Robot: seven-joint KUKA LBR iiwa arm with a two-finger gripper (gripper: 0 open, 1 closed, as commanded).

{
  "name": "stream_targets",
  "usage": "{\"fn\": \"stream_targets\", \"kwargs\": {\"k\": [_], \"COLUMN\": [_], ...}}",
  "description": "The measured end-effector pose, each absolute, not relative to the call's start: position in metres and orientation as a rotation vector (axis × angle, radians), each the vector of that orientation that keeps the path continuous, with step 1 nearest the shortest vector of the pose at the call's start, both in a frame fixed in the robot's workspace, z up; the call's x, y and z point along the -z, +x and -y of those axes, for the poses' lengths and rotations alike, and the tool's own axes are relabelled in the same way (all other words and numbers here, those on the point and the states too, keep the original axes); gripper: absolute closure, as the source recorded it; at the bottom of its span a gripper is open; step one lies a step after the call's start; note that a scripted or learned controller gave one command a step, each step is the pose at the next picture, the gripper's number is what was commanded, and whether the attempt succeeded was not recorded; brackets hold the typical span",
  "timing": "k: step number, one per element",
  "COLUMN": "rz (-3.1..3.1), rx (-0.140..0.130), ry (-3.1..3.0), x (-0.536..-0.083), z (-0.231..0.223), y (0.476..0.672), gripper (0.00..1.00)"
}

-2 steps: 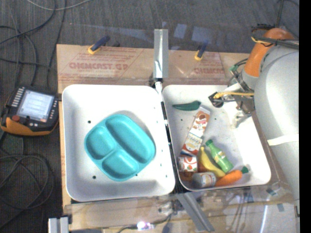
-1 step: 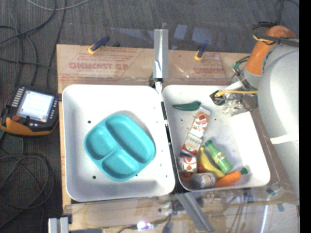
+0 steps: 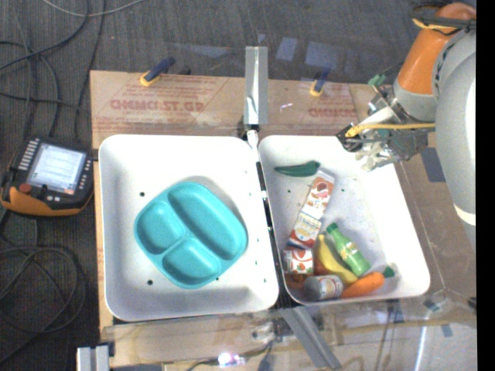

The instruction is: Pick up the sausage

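Jaws: hang over the far right corner of the right bin (image 3: pixel 410 230), nothing visibly between them; open or closed, cannot tell from here.

Sausage (image 3: pixel 321 287): my best guess is the dull stubby cylinder against the bin's near wall, well apart from the jaws. ID not certain.

Risks:
- It is wedged in a heap. The carrot (image 3: pixel 363 284) touches one end, and the banana (image 3: pixel 329 260) and can (image 3: pixel 298 261) press on it from behind. A descent could close on a neighbour or push the heap aside.
- The wall is just beside it, so a finger may strike the rim.
- Round body, likely to roll out of a shallow pinch.

Arm (image 3: pixel 421 60): enters from the right, with the orange band high and the wrist angled down-left toward the bin corner.
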State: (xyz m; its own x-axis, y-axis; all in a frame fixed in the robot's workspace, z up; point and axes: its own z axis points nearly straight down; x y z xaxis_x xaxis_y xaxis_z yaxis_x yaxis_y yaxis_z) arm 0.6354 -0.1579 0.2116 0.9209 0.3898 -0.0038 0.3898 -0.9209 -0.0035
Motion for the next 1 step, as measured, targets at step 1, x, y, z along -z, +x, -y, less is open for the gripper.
{"fn": "stream_targets", "kwargs": {"k": [1], "rz": [0.917], "rx": [-0.008], "ry": [-3.003], "x": [-0.2439], "z": [0.1153], "y": [0.6187], "gripper": [1.00]}}
